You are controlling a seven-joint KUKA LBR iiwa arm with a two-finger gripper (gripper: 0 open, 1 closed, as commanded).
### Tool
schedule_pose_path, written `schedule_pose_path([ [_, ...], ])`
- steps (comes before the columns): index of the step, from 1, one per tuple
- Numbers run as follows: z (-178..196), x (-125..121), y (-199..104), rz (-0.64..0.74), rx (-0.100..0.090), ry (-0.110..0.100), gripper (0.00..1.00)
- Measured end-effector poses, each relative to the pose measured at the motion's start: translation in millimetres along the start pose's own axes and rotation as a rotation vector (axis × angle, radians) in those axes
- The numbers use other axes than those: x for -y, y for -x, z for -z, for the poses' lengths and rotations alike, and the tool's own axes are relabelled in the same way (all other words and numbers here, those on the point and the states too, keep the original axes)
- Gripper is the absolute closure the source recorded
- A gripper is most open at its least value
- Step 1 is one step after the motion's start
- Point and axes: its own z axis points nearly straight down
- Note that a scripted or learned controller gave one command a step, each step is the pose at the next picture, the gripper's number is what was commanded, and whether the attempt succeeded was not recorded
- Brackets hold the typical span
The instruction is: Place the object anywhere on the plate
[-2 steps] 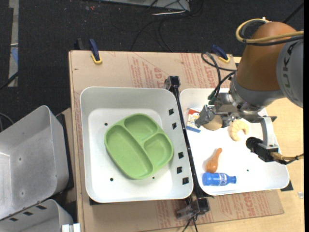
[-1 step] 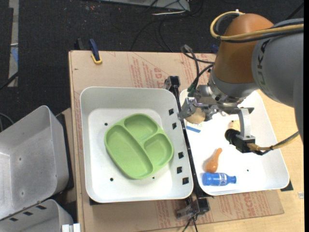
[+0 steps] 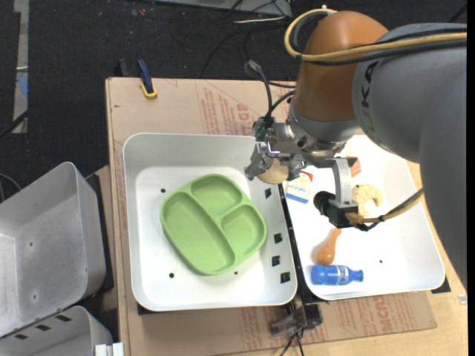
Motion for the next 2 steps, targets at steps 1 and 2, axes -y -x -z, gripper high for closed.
schedule_pose_path([
  [1,-19.3,-16.4,-46.8,-0.001,0.002,-0.001,1.00],
  [2,-18.3,-16.0,-43.7,-0.005,0.003,-0.002,0.00],
])
